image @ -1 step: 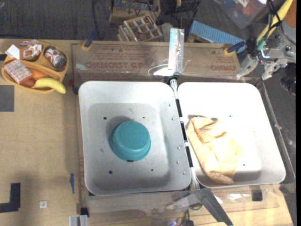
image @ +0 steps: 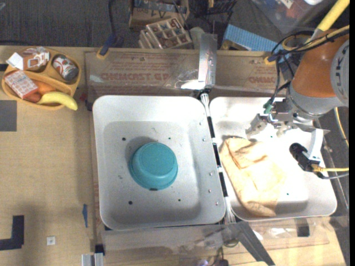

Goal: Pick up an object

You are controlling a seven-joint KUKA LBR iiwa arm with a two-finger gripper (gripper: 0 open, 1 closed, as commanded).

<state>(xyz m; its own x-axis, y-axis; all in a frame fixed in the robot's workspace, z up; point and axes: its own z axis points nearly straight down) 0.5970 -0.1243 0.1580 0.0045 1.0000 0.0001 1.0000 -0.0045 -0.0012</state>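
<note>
Cloth [image: 256,173], tan and crumpled, lies in the right bin [image: 327,204], spread from that bin's near wall up along the divider it shares with the left bin [image: 105,148]. It looks like the likeliest thing to pick, since it sits closest to the arm. Across that divider, a teal bowl [image: 154,165] sits upside down in the middle of the left bin, well apart from the action. Farther back in the right bin, the gripper [image: 258,125] hovers just beyond the cloth's far corner, near the divider. How wide the jaws stand I cannot tell from this angle, and nothing shows between them. So this reads as the approach step: nothing lifted yet. The next move calls for coming down onto a raised fold of cloth and closing firmly. A flat patch would likely slip free.
</note>
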